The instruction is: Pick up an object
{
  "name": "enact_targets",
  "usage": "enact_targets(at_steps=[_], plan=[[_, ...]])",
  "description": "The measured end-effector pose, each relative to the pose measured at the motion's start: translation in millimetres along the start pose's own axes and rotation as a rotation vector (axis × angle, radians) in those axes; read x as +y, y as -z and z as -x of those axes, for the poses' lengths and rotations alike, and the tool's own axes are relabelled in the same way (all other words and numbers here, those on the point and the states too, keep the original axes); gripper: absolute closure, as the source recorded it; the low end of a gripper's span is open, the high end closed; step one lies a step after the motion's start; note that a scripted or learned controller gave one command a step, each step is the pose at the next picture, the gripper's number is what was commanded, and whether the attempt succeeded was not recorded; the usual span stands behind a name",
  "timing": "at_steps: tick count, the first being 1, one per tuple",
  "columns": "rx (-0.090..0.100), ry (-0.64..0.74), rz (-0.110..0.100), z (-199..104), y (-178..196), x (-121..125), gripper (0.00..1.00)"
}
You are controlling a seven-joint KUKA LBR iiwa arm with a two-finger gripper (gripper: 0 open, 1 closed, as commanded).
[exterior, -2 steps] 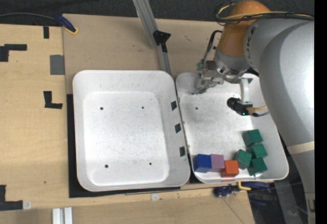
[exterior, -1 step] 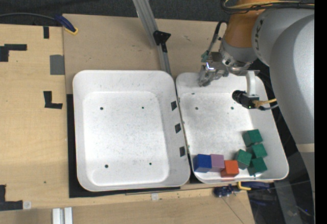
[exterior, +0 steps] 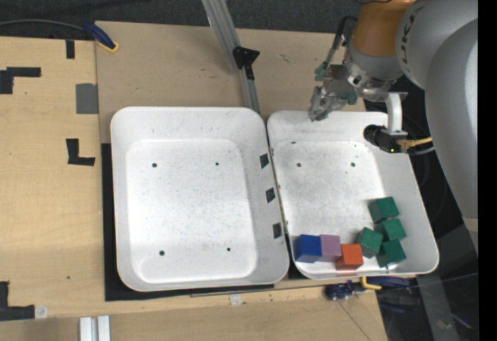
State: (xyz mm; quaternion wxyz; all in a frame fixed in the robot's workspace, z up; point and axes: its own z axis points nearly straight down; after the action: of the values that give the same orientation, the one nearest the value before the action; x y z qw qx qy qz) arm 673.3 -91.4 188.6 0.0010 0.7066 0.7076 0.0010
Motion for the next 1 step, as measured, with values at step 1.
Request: enact_targets(at_steps=[1], plan=[[0.0, 0.0, 0.001, 2.0, 43.2, -0.5, 1.0]])
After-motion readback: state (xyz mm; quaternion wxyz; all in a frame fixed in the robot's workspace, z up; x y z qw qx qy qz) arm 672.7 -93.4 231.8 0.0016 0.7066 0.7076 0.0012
